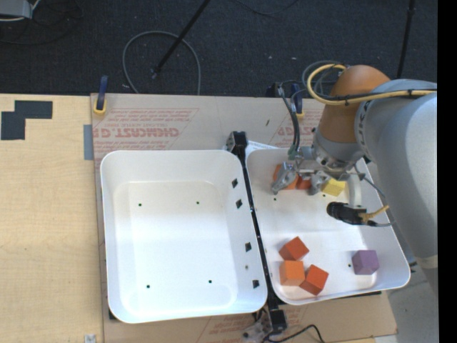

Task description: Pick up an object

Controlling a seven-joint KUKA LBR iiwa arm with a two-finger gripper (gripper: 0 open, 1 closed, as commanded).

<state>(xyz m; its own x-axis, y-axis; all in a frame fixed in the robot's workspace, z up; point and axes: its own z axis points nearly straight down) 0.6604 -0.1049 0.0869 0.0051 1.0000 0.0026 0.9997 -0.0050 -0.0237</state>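
My gripper (295,184) is down in the back of the right bin (400,277), and its fingers are open. They stand on either side of an orange block (288,175) without closing on it. A yellow block (333,187) lies just right of the gripper. Toward the front of the same bin sit a red-orange cube (293,249), an orange cube (291,271) and another red-orange cube (314,279), close together. A purple cube (365,261) rests alone at the front right.
The left bin (114,191) adjoins the right one along a shared black-clipped rim (250,220). The arm's grey body (407,163) overhangs the right bin's right side. Cardboard lies under both bins.
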